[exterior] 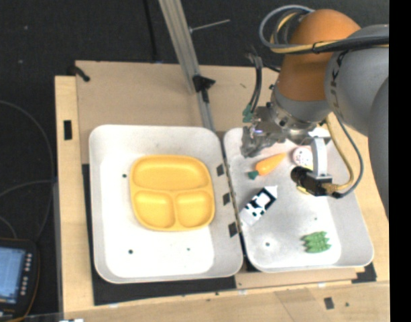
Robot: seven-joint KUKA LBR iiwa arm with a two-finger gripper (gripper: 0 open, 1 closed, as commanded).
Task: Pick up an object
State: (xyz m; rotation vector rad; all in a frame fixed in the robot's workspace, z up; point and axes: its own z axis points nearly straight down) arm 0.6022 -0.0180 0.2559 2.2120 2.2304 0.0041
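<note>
**Orange carrot (271,164) lying just beside my claw (253,145)**

I am hovering over the back left corner of the right bin (346,213), and I am judging this to be the approach, with the pick not yet made. I am seeing nothing held, and from this slant I cannot tell whether the claw is open or closed. The carrot is lying on the bin floor, just to the right of the claw and a little nearer the camera, tilted across the bin.

For the next move I am thinking of shifting slightly towards the carrot, lining up across its narrow width and coming straight down.

Other things are crowding it. A round white piece (302,156) is sitting just beside the carrot's thick end. A black-and-white box (259,204) is lying near the bin's left wall, in front of the carrot. That wall is also close, so I am leaving little room on that side. A green piece (316,242) is lying well apart, near the front. A yellow tray (171,192) is resting in the left bin (111,180), out of my way.
</note>
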